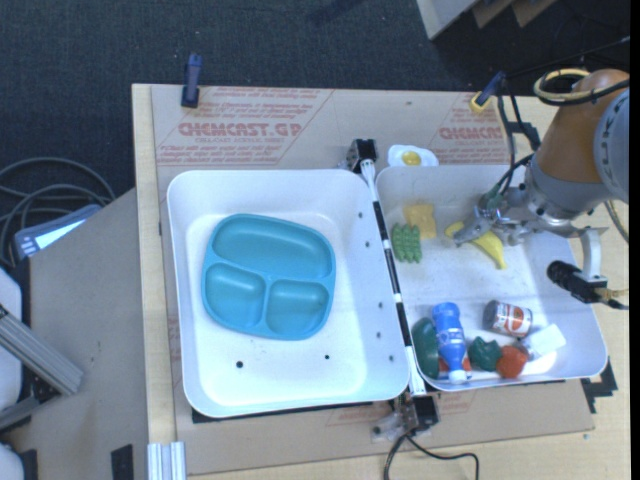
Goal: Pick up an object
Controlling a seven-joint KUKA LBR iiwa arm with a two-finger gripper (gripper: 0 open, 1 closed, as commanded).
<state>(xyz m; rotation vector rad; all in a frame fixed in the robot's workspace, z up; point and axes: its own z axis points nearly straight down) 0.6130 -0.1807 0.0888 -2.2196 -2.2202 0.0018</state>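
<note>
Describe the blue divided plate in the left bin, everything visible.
The plate is light blue, looks like smooth plastic, with rounded corners and a raised rim. It has three compartments: one long one across the far side and two smaller ones on the near side, all bare. It lies flat and upright on the floor of the left bin, slightly rotated, roughly centred but a bit toward the far left. Nothing else touches it; the arm works over the other bin.

Blue divided plate [268, 275] in left white bin [190, 368] on bench [250, 128]
</note>
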